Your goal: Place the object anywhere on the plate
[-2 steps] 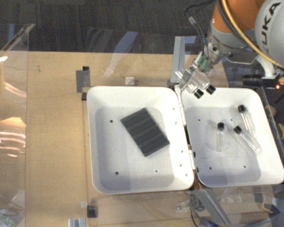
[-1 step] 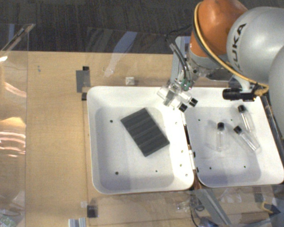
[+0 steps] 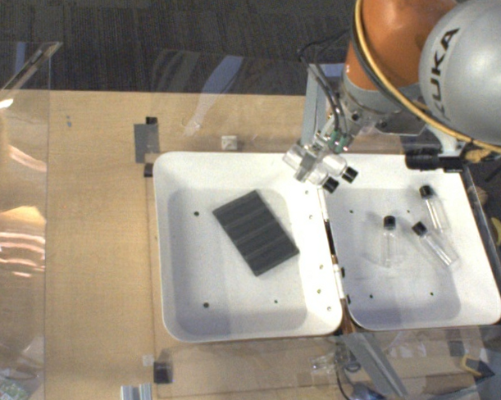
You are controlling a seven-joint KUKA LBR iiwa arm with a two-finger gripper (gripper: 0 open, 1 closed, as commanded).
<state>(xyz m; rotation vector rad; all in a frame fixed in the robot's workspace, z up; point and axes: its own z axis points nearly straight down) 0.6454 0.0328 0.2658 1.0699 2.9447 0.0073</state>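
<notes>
Nearest the lens: grey-and-orange arm [image 3: 442,57], upper right. Three clear vials with black caps lie in the right bin [image 3: 484,310]: one vial [image 3: 389,241] left of centre, a second [image 3: 437,246] just right of it and angled, a third [image 3: 432,207] above toward the far right corner. None is on the plate. Dark ribbed plate [image 3: 256,233] lies flat and skewed in the left bin [image 3: 176,304], well apart from the vials. Gripper [image 3: 321,165] hangs over the bins' shared wall at the far edge; open or closed cannot be told, nor whether it carries anything.
</notes>
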